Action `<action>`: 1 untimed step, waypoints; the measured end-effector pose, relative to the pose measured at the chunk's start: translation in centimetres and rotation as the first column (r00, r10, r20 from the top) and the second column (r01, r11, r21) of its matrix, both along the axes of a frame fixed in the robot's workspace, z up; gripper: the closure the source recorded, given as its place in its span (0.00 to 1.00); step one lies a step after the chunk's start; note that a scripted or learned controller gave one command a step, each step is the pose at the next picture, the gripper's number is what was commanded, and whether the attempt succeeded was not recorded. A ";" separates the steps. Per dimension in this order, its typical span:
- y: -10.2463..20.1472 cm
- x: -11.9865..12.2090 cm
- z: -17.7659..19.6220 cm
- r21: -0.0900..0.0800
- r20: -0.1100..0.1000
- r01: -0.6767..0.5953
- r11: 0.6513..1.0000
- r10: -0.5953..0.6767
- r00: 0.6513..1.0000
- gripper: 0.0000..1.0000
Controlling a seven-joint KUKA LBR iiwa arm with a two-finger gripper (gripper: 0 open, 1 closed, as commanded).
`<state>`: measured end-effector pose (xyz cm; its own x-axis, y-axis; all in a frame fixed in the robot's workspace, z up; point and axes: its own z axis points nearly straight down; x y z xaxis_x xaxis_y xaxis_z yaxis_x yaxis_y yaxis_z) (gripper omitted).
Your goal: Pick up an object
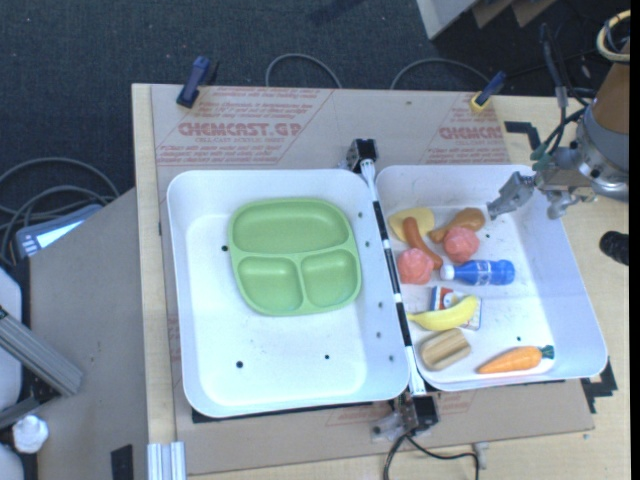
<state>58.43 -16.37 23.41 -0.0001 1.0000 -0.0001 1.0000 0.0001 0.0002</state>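
The right bin (570, 298) holds several toy foods. A hot dog (409, 228) and a brown pastry (463, 221) lie at its far left, with two red round fruits (461, 244) (415, 265) just in front. A blue bottle (482, 271) lies on its side in the middle. Nearer the front are a banana (446, 315), a bread roll (445, 348) and a carrot (512, 360). My gripper (531, 204) hangs over the bin's far right part, to the right of the pastry. It is open, with nothing between its fingers.
The left bin (200, 348) holds a green divided plate (295, 255). A small printed carton (462, 302) lies under the banana. A raised divider (388, 278) separates the bins. Clamps (194, 80) and cables sit along the board's far edge.
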 end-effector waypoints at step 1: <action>3.3 1.4 -14.1 0.001 -0.002 0.000 1.000 0.000 1.000 0.00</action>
<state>59.79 -13.04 9.30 -0.0004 1.0000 0.0005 1.0000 0.0004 -0.0019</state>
